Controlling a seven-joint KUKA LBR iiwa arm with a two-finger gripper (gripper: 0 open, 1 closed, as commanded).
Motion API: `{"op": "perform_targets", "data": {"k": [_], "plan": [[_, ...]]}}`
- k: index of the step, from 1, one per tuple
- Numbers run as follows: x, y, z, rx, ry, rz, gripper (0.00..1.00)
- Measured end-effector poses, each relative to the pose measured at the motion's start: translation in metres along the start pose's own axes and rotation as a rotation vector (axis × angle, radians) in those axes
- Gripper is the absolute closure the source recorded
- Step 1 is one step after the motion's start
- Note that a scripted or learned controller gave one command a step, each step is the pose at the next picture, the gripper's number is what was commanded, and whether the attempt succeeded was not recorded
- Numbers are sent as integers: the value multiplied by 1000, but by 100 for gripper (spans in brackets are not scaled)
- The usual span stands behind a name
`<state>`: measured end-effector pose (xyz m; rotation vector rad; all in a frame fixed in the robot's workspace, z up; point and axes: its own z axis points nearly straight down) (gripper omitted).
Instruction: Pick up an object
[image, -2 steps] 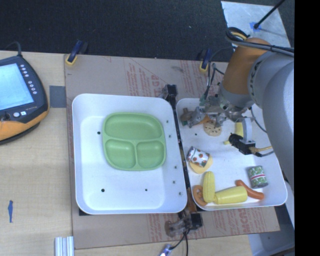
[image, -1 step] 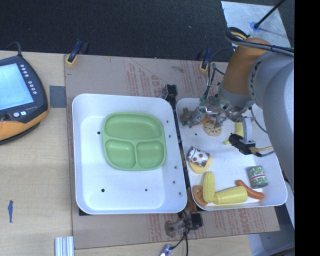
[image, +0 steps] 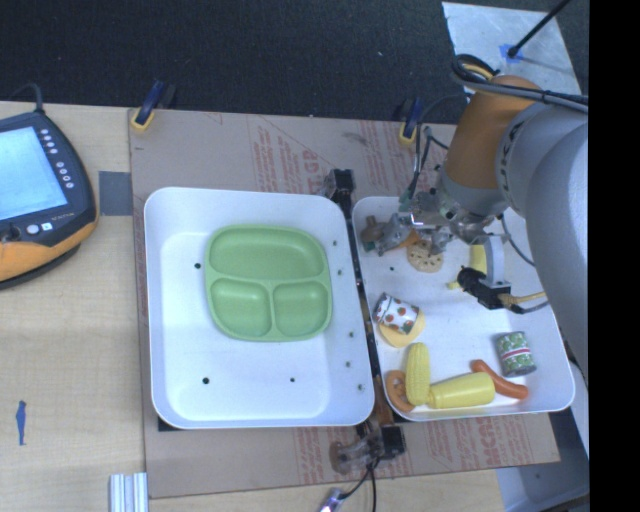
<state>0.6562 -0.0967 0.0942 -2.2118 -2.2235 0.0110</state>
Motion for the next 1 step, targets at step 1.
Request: {"op": "perform_targets", "data": {"k": [1], "plan": [[-1, 0, 0, 0, 2, 1, 0]]}}
